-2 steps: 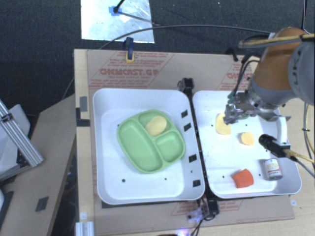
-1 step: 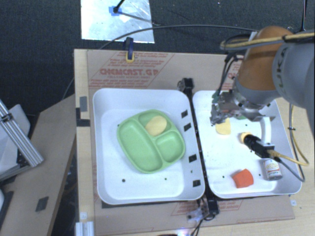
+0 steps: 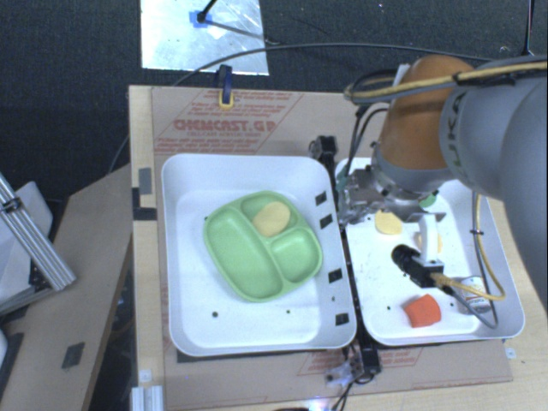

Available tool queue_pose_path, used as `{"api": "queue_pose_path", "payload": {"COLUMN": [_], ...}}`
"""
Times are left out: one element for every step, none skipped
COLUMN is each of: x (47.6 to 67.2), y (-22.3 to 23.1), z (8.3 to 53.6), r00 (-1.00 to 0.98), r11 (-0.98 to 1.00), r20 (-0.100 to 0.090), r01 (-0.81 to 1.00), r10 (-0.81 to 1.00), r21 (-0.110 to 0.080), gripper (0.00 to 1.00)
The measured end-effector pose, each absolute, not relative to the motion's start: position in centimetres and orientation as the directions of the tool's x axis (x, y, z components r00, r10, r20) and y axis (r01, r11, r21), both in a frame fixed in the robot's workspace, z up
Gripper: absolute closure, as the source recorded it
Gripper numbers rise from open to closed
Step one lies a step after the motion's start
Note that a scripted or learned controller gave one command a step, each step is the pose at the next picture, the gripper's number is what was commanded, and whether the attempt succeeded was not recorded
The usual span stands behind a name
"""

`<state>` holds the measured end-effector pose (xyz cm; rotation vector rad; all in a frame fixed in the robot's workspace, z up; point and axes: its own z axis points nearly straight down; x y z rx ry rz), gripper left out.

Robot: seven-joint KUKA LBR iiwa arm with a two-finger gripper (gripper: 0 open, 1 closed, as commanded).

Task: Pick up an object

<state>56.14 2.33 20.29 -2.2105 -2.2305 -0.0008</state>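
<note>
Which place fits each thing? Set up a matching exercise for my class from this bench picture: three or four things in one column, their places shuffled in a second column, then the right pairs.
Things
1. green divided plate
2. orange block
3. yellow round piece
4. blue clamp

Places
A. in the right bin, near its front edge
B. on the board's far edge, behind the bins
C. in the left bin, about its middle
D. in a compartment of the plate

Pairs: 1-C, 2-A, 3-D, 4-B
</note>
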Motion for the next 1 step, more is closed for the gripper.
{"api": "queue_pose_path", "payload": {"x": [54.27], "y": [7.35], "z": [22.31], "r00": [-0.008], "r11": [0.008], "r20": [0.001], "r01": [1.0], "r10": [1.0], "r21": [0.001], "gripper": [1.0]}}
